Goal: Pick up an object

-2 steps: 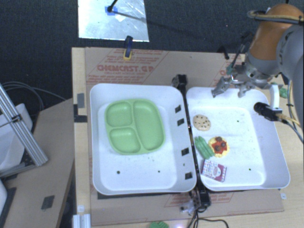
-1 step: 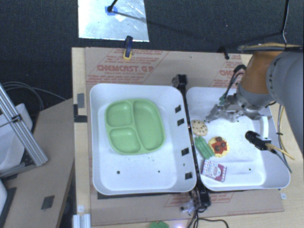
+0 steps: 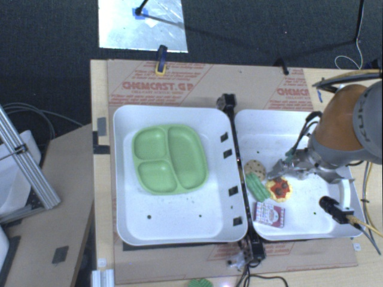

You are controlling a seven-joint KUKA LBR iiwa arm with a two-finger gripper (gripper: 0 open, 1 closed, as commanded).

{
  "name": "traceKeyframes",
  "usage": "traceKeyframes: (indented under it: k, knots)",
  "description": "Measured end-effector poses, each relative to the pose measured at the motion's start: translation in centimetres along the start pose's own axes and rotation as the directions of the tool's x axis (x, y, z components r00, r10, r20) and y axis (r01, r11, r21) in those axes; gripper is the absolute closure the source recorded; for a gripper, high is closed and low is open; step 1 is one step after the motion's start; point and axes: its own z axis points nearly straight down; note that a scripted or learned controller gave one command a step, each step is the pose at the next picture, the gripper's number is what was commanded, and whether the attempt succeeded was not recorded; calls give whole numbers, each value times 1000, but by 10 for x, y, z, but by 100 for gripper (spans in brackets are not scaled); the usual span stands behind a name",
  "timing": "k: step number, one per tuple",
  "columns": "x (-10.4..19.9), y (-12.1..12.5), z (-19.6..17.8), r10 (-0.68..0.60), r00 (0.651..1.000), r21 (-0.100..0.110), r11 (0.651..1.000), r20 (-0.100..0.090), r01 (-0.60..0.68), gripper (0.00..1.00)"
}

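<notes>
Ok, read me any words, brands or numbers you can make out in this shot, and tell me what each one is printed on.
"CHEMCAST GP": red print on the brown board under the bins, readable at upper left.
The same red print repeats at upper right, cut off and partly hidden, not fully readable.
Small red and white packet in the right bin: its print is too small and blurred to read.
</notes>
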Motion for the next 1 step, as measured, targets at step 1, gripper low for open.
traceKeyframes:
  k: [1]
  knots:
    - [-1, -35, -1, -2, 1000, -5, 1000, 0, 2, 0]
